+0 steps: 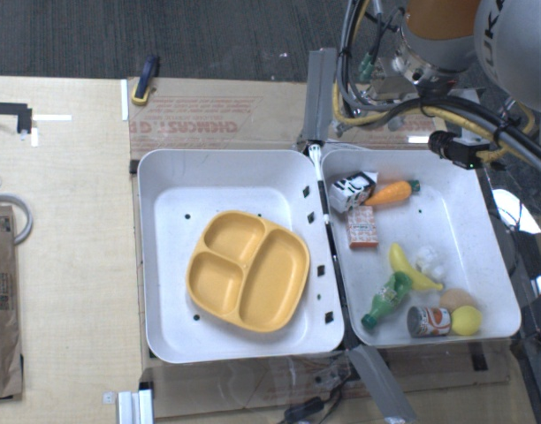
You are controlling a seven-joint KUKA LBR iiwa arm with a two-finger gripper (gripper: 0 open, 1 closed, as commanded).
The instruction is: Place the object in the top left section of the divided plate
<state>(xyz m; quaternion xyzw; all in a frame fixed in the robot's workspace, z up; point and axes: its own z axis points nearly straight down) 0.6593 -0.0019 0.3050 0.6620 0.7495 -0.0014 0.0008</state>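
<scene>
A yellow divided plate lies in the left bin, with nothing on it. Its top left section is the small one toward the bin's back. The gripper hangs high over the back edge of the right bin, under the orange band of the arm, wrapped in cables. Nothing shows in its grasp. Just below it in the right bin lie an orange carrot and a black-and-white box.
The right bin also holds a red carton, a banana, a green bottle, a can, a lemon and a crumpled clear wrapper. A grey divider stands between the bins.
</scene>
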